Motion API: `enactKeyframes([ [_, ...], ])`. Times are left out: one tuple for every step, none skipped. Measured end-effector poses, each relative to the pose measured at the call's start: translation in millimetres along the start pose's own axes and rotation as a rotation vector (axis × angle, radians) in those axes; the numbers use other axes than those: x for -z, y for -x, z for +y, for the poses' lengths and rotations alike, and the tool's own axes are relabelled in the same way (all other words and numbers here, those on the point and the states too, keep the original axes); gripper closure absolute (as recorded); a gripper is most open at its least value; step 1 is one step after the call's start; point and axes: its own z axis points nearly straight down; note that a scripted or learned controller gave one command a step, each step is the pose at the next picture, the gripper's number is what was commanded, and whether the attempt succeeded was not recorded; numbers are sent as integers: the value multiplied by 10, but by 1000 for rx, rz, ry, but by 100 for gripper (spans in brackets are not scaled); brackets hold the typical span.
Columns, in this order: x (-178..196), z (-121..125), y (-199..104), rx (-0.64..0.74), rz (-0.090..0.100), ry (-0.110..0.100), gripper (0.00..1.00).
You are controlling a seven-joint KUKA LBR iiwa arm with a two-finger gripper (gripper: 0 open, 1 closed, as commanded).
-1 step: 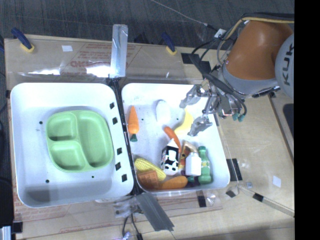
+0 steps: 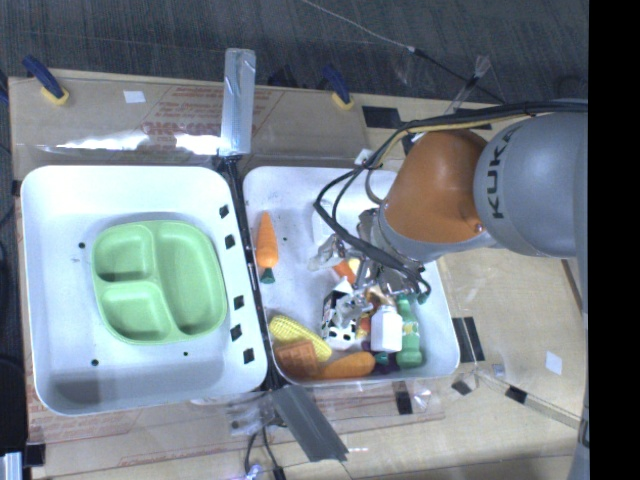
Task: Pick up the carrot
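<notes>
The desk [image 2: 520, 318] is pale wood, partly covered by a clear taped sheet [image 2: 150, 118]. Two white bins sit on it side by side, touching: the left bin [image 2: 40, 268] and the right bin [image 2: 290, 193]. Blue clamps [image 2: 45, 80] grip the far edge. Black tape strips [image 2: 468, 338] lie on the desk right of the bins.

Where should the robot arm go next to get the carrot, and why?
Probably a short slide toward the left side of the right white bin. The orange carrot with a green stem lies there alone by the wall, while the pincer hangs over the pile of toys further right, nothing seen in it.
</notes>
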Motion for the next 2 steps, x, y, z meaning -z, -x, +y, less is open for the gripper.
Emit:
enactKeyframes([
  [-70, -159, 299, -115, 6, 3, 0],
  [272, 355, 658, 106, 14, 9, 0],
])
